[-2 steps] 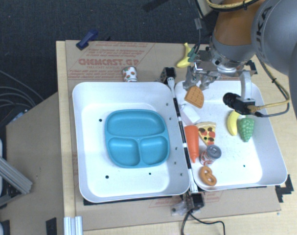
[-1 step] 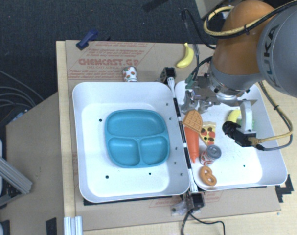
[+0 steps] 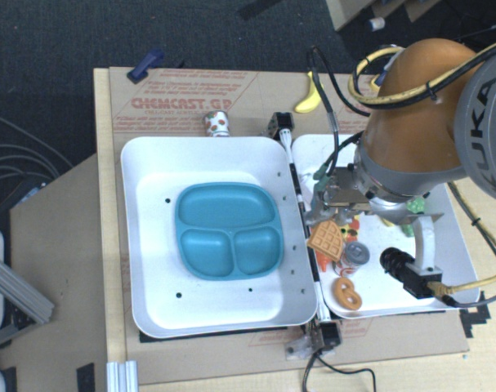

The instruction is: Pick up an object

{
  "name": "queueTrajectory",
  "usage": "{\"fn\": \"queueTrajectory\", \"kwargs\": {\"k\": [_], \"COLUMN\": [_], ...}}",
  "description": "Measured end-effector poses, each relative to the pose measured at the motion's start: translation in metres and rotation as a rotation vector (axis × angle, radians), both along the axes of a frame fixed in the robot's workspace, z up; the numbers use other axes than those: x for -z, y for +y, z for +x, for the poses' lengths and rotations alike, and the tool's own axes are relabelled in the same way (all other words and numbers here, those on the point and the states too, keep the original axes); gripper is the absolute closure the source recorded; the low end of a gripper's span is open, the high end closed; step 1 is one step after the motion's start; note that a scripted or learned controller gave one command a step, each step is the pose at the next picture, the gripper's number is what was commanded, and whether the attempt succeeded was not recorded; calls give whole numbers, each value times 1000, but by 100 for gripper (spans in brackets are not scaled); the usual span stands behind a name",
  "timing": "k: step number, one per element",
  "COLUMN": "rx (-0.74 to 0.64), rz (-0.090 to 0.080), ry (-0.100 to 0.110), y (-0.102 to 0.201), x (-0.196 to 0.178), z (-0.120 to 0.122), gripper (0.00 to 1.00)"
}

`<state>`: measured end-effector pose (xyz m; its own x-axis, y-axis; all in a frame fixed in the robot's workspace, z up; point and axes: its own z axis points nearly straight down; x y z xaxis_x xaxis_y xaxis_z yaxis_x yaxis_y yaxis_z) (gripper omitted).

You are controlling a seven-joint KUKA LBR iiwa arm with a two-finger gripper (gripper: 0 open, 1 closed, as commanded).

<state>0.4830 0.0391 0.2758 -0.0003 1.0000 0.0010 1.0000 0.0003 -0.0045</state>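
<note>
Over right bin, my gripper sits just above the waffle; can't tell its state. Pretzel and grey disc crowd the waffle, so I expect a glancing or double grab.

The arm is a bulky grey shell with white lettering at its 3 o'clock edge, a broad glossy orange band above a grey metal wrist, and black and yellow cables looping round it at 10 o'clock.
</note>
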Motion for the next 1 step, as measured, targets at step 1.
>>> {"fn": "queueTrajectory", "kwargs": {"k": [1], "rx": [1], "rz": [-1], "ry": [-4], "y": [-29], "x": [14], "z": [26], "gripper": [100]}}
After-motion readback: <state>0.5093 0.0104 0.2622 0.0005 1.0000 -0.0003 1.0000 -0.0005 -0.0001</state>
